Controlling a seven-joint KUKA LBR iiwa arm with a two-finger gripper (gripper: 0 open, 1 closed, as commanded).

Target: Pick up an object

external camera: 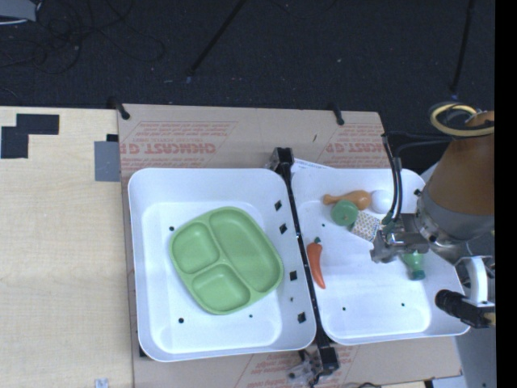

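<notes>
near edge of the right bin point(380, 330): bare floor, nothing to lift there.

further in, carrot point(315, 265) lies lengthwise just beside the divider between the bins, tip toward the near edge. looks like a small moulded toy: judged light, stiff, smooth skin, likely to squirt out of a pinch near the taper. best taken across the thick upper end, jaws square to its long axis. the wall beside it leaves little room on that side.

mid bin, right: hand point(393, 245) sits low over the bin floor, arm coming in from the right. cannot tell whether it is spread or pressed together, nor whether anything is in it. a teal object point(415, 265) lies just beside it, partly hidden; shape unclear.

beyond that, a cluster: green round piece point(345, 213), speckled pale block point(367, 225) touching or nearly touching it, orange piece point(349, 198) and a white ball point(379, 199) near the far wall. crowded; the ball would probably roll off a pinch.

left bin point(153, 217): green divided plate point(224, 259), broad and flat, poor pick for a two-finger hold except at the rim.
</notes>
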